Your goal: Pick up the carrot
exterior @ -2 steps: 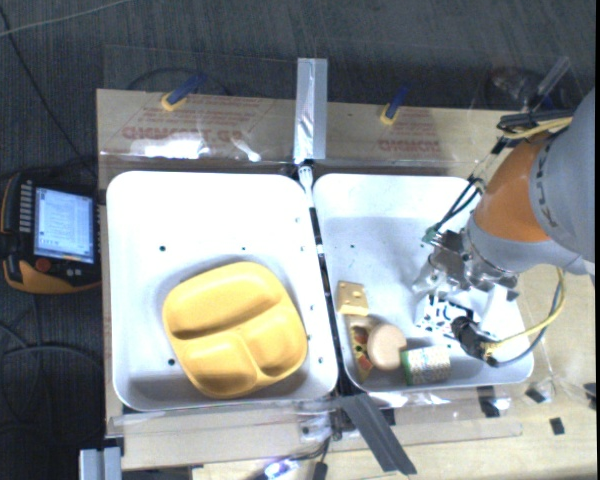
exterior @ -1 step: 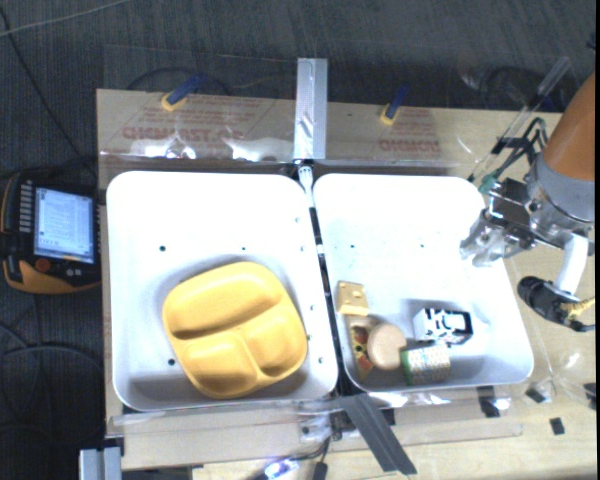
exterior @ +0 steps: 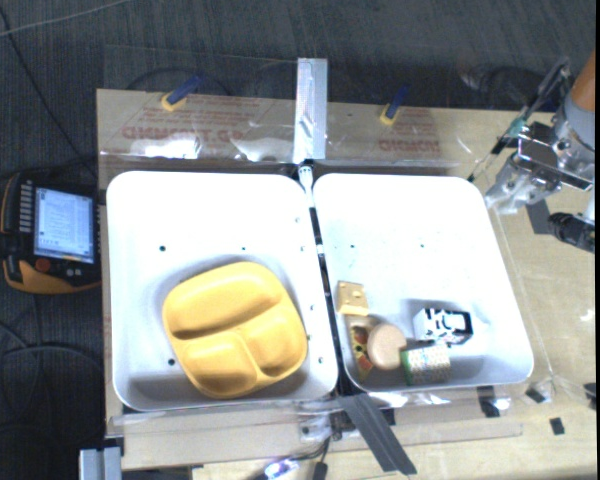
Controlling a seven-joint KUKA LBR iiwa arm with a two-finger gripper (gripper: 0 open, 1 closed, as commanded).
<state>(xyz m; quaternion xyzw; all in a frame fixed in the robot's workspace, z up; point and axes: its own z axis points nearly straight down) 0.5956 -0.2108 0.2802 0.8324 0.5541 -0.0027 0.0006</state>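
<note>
Arm: the grey arm came in from the right edge of the camera view, its orange band at the top right corner, above the bench and outside the bins.
Gripper [exterior: 507,188]: it hung over the bench just beyond the upper right corner of the right bin [exterior: 410,203], well apart from everything inside.
Claw state: it could not be told from this view whether it was apart or together; nothing was seen in its grasp.
Carrot [exterior: 359,340]: most likely the small orange-red piece in the lower left corner of the right bin, too small to make out clearly. It lay between the bin's left wall and a round beige item [exterior: 386,346], touching the latter.
Yellow block [exterior: 351,298]: it sat just above the carrot, beside the same wall.
Green-and-silver can [exterior: 426,362]: it lay on its side, just right of the round beige item, near the bin's lower wall.
Black-and-white object [exterior: 445,323]: it rested just above the can.
Left bin [exterior: 150,208]: it held a yellow divided plate [exterior: 235,326], tilted slightly, in its lower half.
Handheld pendant [exterior: 52,231]: it lay with its screen lit on the dark floor left of the bench.
</note>
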